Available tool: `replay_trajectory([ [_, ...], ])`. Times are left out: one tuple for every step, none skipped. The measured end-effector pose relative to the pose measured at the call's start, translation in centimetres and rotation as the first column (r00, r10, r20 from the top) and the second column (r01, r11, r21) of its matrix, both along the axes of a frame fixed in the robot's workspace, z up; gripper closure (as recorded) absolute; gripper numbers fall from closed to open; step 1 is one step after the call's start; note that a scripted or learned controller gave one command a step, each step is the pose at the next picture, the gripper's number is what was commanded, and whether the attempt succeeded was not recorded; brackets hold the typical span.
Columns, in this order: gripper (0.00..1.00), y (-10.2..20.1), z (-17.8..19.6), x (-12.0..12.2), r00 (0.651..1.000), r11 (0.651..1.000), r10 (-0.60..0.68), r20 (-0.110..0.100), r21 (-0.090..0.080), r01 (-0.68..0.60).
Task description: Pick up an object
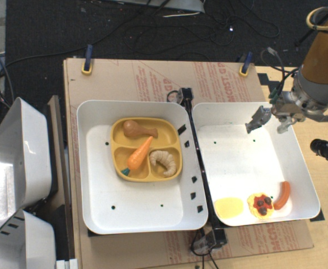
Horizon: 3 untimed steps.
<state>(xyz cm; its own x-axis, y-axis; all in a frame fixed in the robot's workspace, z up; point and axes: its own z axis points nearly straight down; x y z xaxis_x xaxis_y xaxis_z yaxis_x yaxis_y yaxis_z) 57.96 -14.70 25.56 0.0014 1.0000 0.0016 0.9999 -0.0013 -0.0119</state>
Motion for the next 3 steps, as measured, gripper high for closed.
replay_trajectory([
  [0.00,0.0,0.7,0.2,1.000,1.000,0.003,0.011,-0.002,-0.003],
  [0.00,-0.5,-5.6,0.4,1.000,1.000,0.000,0.008,-0.001,0.000],
  [0.00,0.0,-10.8,-0.7,1.000,1.000,0.000,0.007,-0.001,0.000],
])
